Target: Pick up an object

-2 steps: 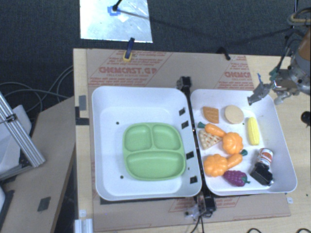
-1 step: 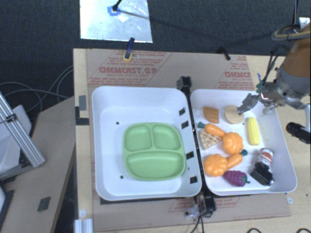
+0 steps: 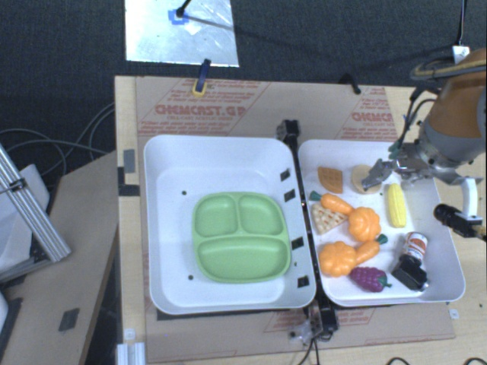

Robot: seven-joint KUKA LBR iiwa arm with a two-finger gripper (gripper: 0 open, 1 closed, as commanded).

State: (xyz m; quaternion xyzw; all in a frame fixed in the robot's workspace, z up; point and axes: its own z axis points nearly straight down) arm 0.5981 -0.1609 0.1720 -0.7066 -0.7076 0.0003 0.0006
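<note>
The right bin (image 3: 456,280) holds several toy foods. Among them are a tan cracker (image 3: 330,178), a round biscuit (image 3: 361,179), a yellow corn cob (image 3: 396,204), a carrot (image 3: 335,203), a wedge-shaped slice (image 3: 327,220), an orange pumpkin (image 3: 364,223), an orange pepper (image 3: 338,257), purple grapes (image 3: 369,279), a small can (image 3: 415,244) and a black block (image 3: 409,274). My gripper (image 3: 384,173) hangs over the back of this bin. It is just right of the round biscuit and above the corn cob's far end. I see nothing held in it.
The left bin (image 3: 163,204) holds a green divided plate (image 3: 241,236). A black divider (image 3: 298,204) runs between the two bins. The arm's grey and orange wrist (image 3: 456,120) comes in over the right bin's back right corner. A black part (image 3: 456,219) juts over its right rim.
</note>
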